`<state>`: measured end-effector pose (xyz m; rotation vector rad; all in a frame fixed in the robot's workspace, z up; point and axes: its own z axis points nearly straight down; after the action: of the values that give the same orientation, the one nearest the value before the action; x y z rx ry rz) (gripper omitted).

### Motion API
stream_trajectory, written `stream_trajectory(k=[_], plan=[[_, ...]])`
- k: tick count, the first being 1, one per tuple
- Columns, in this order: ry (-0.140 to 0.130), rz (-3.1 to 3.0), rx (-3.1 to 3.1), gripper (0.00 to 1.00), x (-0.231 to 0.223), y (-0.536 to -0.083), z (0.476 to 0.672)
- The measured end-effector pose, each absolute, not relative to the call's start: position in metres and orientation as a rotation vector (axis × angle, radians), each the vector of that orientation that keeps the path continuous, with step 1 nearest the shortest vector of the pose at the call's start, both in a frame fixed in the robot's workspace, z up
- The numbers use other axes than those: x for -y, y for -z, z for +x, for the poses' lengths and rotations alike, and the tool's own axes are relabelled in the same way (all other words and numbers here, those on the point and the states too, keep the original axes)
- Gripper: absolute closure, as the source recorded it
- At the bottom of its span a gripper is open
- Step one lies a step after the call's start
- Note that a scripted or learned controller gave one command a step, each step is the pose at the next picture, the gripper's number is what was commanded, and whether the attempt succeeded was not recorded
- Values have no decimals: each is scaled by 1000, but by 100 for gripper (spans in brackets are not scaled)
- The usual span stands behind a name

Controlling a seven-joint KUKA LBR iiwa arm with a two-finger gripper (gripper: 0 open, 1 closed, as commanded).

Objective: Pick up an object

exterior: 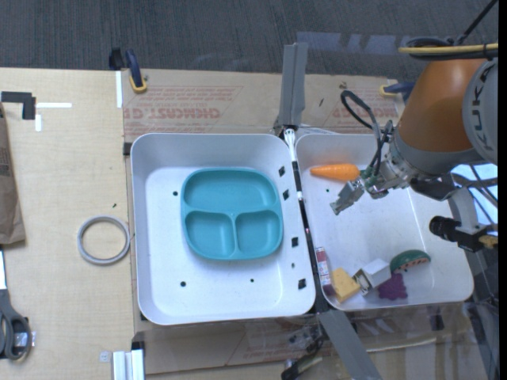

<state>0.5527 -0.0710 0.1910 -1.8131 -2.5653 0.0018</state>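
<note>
My gripper (346,195) hangs over the upper middle of the right bin (432,220), pointing down and left. An orange carrot (334,171) lies just above and left of its tip, apart from it; I see nothing held. Along the right bin's front edge lie a yellow block (342,285), a small grey and white piece (372,274), a purple toy (392,289) and a green and red watermelon slice (409,260). A teal divided plate (233,214) rests in the middle of the left bin (158,291).
A thin red and white item (321,260) lies against the right bin's left wall. On the bench left of the bins are a grey tape ring (104,239), scissors (12,332) and a brown bag (9,184). A grey post (291,85) stands behind the bins.
</note>
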Motion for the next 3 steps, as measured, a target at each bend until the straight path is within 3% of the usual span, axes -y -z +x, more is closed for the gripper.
stream_trajectory(k=[1,2,3], plan=[[-2,-1846,2541,0,56,-190,566],[-3,-1882,2517,0,63,-204,657],[-5,-1951,2462,0,100,-136,658]])
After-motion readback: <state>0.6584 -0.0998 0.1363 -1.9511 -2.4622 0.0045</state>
